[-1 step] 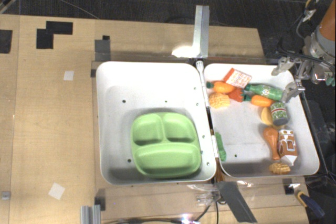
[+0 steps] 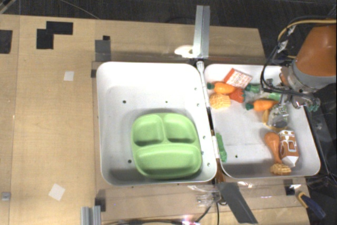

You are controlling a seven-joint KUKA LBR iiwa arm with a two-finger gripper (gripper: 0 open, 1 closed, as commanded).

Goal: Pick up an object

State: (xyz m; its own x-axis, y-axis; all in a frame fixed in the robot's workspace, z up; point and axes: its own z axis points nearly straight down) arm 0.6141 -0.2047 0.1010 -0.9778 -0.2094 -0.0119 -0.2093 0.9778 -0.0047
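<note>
Arm with orange band is seen at the right edge, over the right shallow white bin [image 2: 310, 163]. The tool [image 2: 278, 113] is lowered into that bin's right side, just above a grey-silver crumpled item [image 2: 276, 119]. Tool opening cannot be told: the tips are blurred against clutter, and nothing is seen gripped.

Candidate objects are all clustered in the right bin:
- red-and-white flat packet [image 2: 238, 78] at the top, with an orange round piece [image 2: 223, 88] just beside it
- yellow corn-like piece [image 2: 220, 101] near the left wall
- small orange carrot-like piece [image 2: 263, 105] just left of the tool
- green pieces [image 2: 253, 89] near the top, partly hidden by the wrist
- brown-and-white small carton [image 2: 288, 147] touching an orange-brown drumstick-shaped toy [image 2: 272, 141], lower right
- tan peanut-like piece [image 2: 280, 168] at the bottom wall

A green strip [image 2: 220, 147] lies on the divider between the bins.

The left white bin [image 2: 113, 81] carries a light-green three-compartment plastic tray [image 2: 166, 146], lower centre; likely a drop target, so it is left untouched.

Judgement: approach phase, the grey item or the carrot being targeted. Tight clustering makes a clean single-object grasp doubtful.
</note>
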